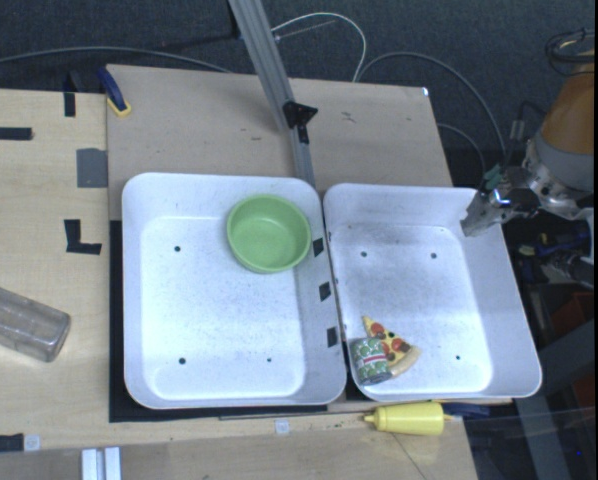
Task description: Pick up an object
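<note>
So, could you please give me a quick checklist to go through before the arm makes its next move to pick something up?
1. A target in the right bin: ok, a pizza slice toy and a small printed packet lie at its lower left corner.
2. A target in the left bin: ok, a green bowl sits upright near its top edge.
3. Hand above a target: not ok, it is at the right bin's upper right rim.
4. Hand free of a load: cannot tell.
5. Toy and packet apart for a clean grasp: not ok, they touch.
6. Yellow bottle in reach: cannot tell, it lies outside the bins.
</note>
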